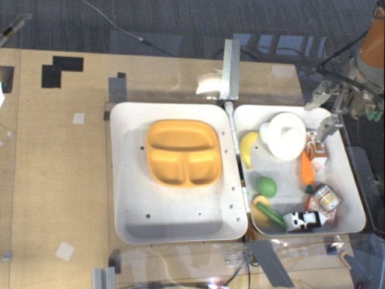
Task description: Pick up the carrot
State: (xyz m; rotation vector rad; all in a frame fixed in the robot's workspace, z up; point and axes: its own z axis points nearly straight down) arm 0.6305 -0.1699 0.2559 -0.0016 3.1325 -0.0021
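Jaws are seen parted and empty; the gripper [329, 109] hangs over the upper right corner of the right bin [355, 188]. No grasp is made yet. The carrot [307, 170] lies near the bin's right wall, below the gripper, beside a white cup [285, 135]. Approach and closure are judged outstanding. The arm's orange band [372, 52] is seen at the right edge, wrist angled down-left.

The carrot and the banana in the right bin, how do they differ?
The carrot is orange, while the banana is yellow. The carrot lies near the right bin's right side, the banana against its left wall. The carrot looks straight and tapered, the banana curved. Both are toy foods lying flat in the same bin, each running roughly up and down the view.
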